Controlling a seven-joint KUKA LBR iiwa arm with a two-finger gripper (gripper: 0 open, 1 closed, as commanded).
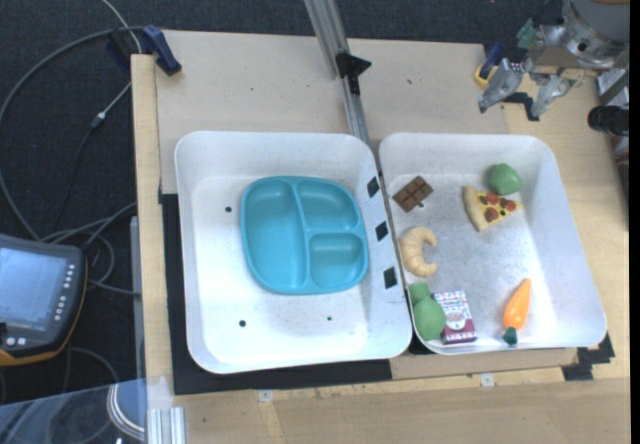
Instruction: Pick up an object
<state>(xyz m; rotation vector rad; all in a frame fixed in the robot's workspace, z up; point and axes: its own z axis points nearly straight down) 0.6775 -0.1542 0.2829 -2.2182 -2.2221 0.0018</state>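
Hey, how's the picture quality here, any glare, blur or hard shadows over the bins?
Camera view: even, soft light with only faint shadows; the white bins look bright but not blown out; the toy carrot and pizza slice are reasonably sharp; the gripper near the top right is slightly soft.

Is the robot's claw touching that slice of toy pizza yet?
Apart. The camera view shows the gripper over the bare bench beyond the right bin, while the pizza slice lies inside it, with bin rim between them.
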